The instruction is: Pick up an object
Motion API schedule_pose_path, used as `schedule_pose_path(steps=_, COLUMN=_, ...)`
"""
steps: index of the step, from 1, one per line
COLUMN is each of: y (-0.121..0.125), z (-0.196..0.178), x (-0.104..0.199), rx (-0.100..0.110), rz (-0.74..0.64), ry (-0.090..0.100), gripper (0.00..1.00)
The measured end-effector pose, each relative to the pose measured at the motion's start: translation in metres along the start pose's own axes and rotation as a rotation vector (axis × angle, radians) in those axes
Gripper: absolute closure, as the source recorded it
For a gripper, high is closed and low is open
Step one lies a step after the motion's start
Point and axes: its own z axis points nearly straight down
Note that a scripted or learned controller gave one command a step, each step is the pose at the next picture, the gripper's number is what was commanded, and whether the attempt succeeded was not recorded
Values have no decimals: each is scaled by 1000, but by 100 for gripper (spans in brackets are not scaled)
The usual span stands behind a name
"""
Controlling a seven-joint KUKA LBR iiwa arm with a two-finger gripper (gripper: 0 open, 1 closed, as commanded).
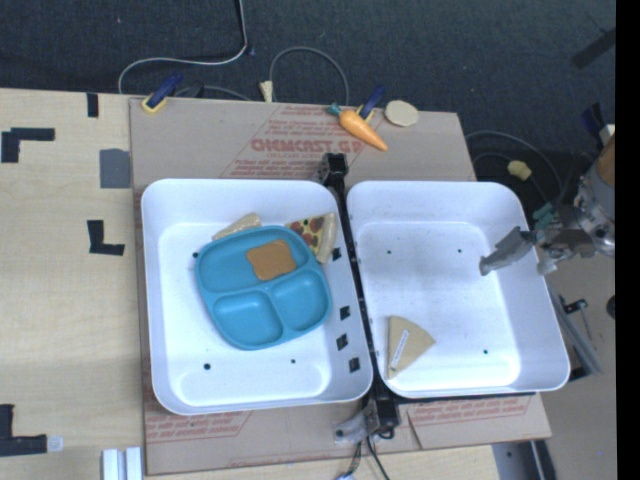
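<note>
The bench fills the frame's lower part. On it sit the left bin and the right bin. A blue plate lies in the left one. A tan wedge rests low in the right bin. The gripper hovers at the right rim, grasping nothing, and I cannot tell its state.

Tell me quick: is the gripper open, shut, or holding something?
Gripper: cannot be told from this view. It sits over the right bin's right edge, with no object at its tip; the tan wedge lies apart from it on the bin floor.
</note>
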Motion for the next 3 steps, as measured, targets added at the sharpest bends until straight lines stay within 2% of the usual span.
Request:
schedule_pose_path(steps=1, y=23, z=117, x=46, rx=9, rz=-4, ry=4, gripper=0)
schedule_pose_path(steps=2, y=-17, z=195, x=74, rx=0, rz=-1, ry=0, gripper=0)
schedule_pose_path(steps=3, y=-14, z=180, x=72, rx=-4, rz=1, ry=-2, gripper=100)
